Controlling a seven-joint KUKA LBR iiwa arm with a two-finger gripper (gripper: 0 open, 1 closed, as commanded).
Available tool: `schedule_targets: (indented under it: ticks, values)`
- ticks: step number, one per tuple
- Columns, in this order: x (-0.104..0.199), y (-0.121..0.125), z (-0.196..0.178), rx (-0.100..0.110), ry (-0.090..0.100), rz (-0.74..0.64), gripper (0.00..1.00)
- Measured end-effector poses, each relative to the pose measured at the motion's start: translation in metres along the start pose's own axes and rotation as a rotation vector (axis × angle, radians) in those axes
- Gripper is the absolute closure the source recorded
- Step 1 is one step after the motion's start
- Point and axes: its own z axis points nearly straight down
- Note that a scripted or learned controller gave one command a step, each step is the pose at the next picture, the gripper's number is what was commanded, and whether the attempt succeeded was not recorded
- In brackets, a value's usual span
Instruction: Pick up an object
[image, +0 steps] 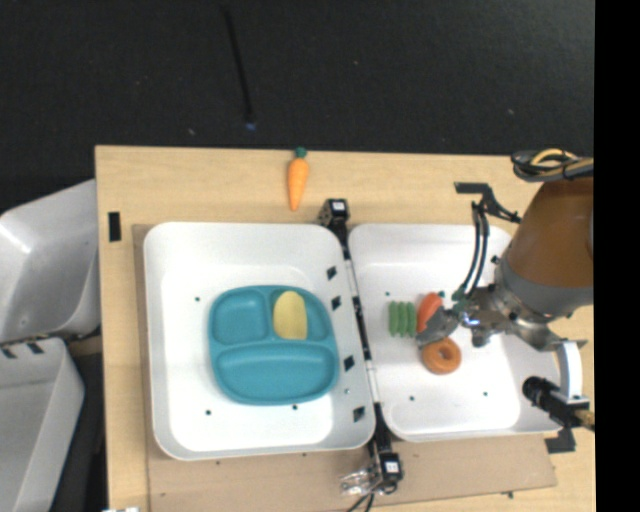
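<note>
My hand (445, 325) hangs low in the right bin (420, 415), its grip state I cannot tell, touching a small red-orange piece (429, 306) between the green piece (402, 318) and the orange ring (441, 357).

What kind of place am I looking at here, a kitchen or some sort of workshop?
Most likely a robot test bench, not a kitchen: a grey arm reaches over two white bins, and the food looks like toys, such as the carrot and blue divided plate.

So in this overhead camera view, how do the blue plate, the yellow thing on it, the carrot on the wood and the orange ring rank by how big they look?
Largest to smallest:
1. Blue divided plate, by far.
2. Carrot and yellow piece: too alike to rank. The carrot looks longer, the yellow piece wider.
3. Orange ring, a little smaller, though the pincer beside it makes its edge unsure.
</note>
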Motion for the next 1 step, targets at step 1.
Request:
schedule_targets:
  ticks: [1]
  values:
    - [-0.0085, -0.0029, 0.0459, 0.0, 0.0, 0.001, 0.0]
